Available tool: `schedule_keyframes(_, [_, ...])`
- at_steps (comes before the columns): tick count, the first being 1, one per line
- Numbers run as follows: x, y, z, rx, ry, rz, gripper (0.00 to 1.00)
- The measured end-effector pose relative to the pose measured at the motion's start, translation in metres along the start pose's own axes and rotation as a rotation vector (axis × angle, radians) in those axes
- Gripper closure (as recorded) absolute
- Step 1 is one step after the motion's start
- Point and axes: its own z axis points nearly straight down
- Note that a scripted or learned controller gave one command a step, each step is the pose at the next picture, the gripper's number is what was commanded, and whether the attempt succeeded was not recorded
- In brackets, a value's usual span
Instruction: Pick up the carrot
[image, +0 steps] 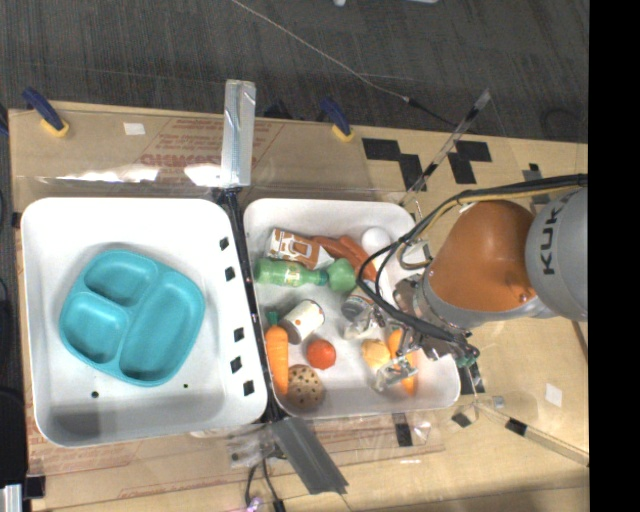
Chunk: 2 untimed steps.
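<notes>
The orange band (485, 258) of the arm (560, 265) rises closest to the lens. Below it the wrist dips into the right bin (335, 212) amid a tangle of cables. The jaws sit low near that bin's front right corner, and whether they are open or closed cannot be told under the wiring. Just beside them lie small orange and yellow pieces, too cluttered to name. Further left is a red tomato (320, 352), then the carrot (277, 354), lying lengthwise against the bin's left wall, with a brown speckled ball (305, 388) touching its near end and a white cylinder (303, 318) at its far end. The approach is probably still ahead. A good grasp would cross the bin, align across the carrot's narrow width at mid-length, and come down clear of the wall and the ball. The left bin (60, 215) holds a teal divided plate (132, 316).
</notes>
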Motion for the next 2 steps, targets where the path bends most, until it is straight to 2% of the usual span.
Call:
schedule_keyframes(1, [-0.008, 0.037, 0.001, -0.003, 0.002, -0.062, 0.0])
schedule_keyframes(2, [-0.003, 0.048, 0.001, -0.003, 0.003, -0.056, 0.0])
